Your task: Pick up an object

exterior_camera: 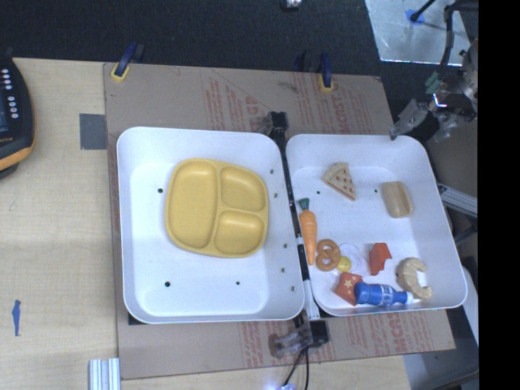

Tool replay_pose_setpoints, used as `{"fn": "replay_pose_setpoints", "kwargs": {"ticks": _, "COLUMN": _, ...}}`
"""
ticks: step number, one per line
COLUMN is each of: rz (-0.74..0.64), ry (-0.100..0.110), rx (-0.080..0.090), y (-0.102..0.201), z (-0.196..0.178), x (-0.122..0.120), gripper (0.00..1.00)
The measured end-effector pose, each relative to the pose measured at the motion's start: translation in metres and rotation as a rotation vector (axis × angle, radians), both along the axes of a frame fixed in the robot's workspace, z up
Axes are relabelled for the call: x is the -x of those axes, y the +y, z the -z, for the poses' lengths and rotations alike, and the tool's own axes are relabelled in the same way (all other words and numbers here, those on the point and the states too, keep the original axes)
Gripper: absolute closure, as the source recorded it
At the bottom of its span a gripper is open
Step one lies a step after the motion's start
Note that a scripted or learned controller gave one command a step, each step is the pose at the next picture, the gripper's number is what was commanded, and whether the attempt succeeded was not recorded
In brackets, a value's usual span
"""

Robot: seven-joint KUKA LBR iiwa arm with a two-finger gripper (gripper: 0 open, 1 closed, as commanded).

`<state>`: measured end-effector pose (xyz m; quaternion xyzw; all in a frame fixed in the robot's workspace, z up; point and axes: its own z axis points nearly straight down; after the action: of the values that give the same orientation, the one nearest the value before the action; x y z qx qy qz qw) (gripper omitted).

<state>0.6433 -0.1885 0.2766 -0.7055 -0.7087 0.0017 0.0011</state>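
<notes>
The right bin (431, 177) holds several toy foods. A tan pizza wedge (341, 180) and a beige bread roll (396, 199) lie toward the back. An orange carrot (308, 224) lies along the left wall, with a pretzel (327, 254) beside it. Toward the front are a red block (379, 258), a croissant (414, 276), a blue bottle (380, 296) and a red star piece (348, 286). My gripper (424, 117) hangs at the view's right edge, above the bin's far right corner and apart from all the objects.
The left bin (138, 242) holds a yellow divided plate (218, 207). Blue clamps (325, 71) hold the brown board at the back. A black and orange device (12, 112) sits at the far left edge.
</notes>
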Motion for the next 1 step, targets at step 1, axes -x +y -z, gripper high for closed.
{"fn": "replay_pose_setpoints", "kwargs": {"ticks": 1, "rz": 0.003, "ry": 0.012, "rx": -0.005, "y": -0.0234, "z": 0.1925, "x": 0.0805, "gripper": 0.0}}
